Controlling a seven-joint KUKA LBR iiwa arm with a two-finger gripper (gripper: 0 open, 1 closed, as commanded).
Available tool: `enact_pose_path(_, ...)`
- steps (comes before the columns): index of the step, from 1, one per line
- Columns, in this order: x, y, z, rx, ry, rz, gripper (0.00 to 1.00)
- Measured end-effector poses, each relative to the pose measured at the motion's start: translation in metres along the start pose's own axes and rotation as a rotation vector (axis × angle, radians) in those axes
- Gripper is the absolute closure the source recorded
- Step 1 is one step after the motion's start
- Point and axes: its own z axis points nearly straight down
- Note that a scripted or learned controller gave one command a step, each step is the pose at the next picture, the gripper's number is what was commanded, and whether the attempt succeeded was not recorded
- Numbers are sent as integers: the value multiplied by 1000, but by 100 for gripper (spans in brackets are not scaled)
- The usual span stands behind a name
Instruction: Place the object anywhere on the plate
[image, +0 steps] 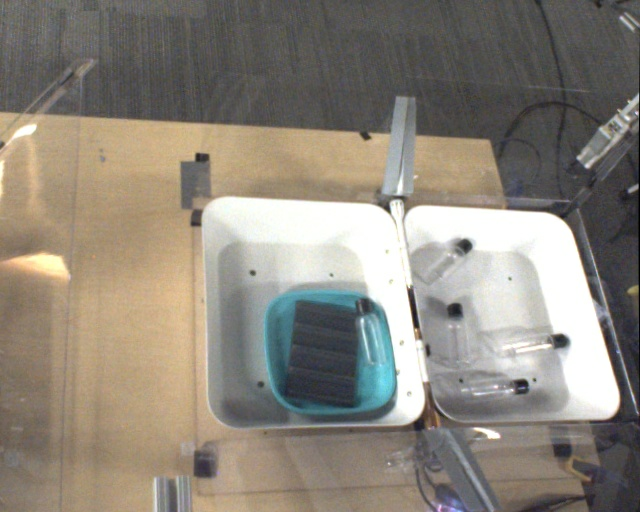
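A pale wooden bench (120, 330) meets dark carpet at 12 o'clock and carries two white bins side by side. In the left bin (225, 300) a teal plate (275, 345) sits toward 5 o'clock. On it lies a dark ribbed block (323, 352), and just beside the block, at the plate's 3 o'clock edge, a clear vial (369, 338) with a black cap pointing to 12. The right bin (590, 300) holds four more capped vials (456, 338) – scattered and lying flat.

Light: was even and fairly bright overhead.
Glare: a pale patch lay on the bench (40, 265) at left.
Shadows: were soft inside the white bins (230, 300).
Focus: was slightly soft throughout.
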Motion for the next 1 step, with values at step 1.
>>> enact_pose_path(1,11,13,-52,-1,-1,-137,100)
